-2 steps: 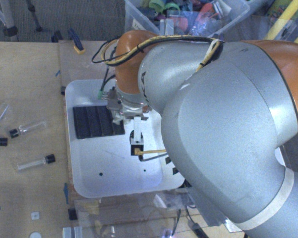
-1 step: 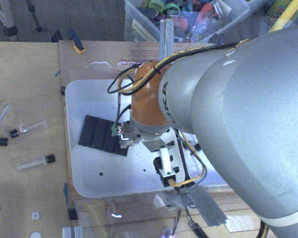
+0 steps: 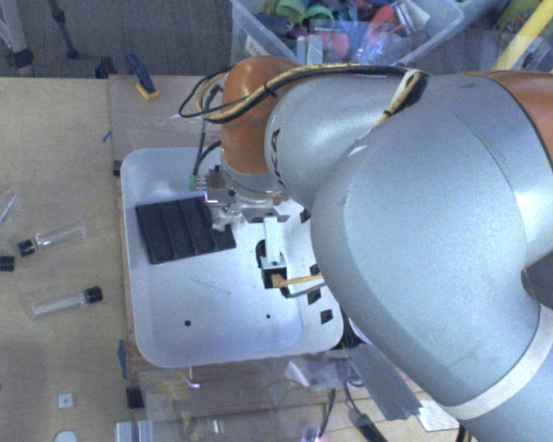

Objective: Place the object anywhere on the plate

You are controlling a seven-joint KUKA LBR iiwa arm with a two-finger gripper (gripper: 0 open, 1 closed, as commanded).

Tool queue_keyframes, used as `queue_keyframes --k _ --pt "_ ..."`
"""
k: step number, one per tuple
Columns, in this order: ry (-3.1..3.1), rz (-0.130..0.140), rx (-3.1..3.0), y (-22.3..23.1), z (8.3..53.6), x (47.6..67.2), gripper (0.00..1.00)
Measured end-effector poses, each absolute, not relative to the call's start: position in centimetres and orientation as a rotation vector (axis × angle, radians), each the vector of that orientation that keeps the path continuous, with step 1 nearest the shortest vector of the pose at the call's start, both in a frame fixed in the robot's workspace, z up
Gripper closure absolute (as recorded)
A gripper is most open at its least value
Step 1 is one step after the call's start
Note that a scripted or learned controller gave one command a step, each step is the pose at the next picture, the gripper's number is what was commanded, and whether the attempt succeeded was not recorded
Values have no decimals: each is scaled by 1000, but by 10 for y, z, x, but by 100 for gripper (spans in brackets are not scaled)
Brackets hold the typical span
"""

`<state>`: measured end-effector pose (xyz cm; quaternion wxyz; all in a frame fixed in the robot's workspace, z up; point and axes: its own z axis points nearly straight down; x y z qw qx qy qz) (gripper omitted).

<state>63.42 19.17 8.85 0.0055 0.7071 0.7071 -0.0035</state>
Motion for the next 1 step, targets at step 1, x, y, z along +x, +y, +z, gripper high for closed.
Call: queue_keyframes --k 1 --pt "2277 -5 2169 147 120 493 100"
